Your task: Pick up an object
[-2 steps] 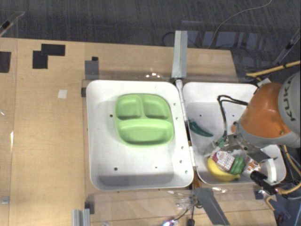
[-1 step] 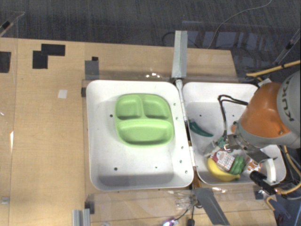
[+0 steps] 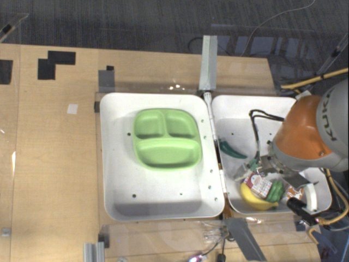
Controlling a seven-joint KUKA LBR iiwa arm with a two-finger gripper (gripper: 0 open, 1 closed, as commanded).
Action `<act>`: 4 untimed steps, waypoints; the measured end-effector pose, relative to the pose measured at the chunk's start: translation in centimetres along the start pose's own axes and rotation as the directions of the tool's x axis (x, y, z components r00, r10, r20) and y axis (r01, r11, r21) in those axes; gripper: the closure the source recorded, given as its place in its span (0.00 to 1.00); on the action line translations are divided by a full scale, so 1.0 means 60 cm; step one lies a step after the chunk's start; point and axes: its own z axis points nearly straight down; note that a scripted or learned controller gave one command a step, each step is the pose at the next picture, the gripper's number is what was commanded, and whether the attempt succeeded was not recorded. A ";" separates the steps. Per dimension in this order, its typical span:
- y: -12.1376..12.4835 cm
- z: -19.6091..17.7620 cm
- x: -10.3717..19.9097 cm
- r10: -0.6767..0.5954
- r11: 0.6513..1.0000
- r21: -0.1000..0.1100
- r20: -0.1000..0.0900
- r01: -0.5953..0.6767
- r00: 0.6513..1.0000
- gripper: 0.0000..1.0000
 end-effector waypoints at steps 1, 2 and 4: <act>0.092 0.003 -0.045 -0.110 0.994 0.003 -0.007 0.110 0.994 0.00; 0.117 0.005 -0.125 -0.161 0.987 0.002 -0.004 0.161 0.987 0.00; 0.069 -0.018 -0.023 -0.136 0.991 -0.004 -0.009 0.136 0.991 1.00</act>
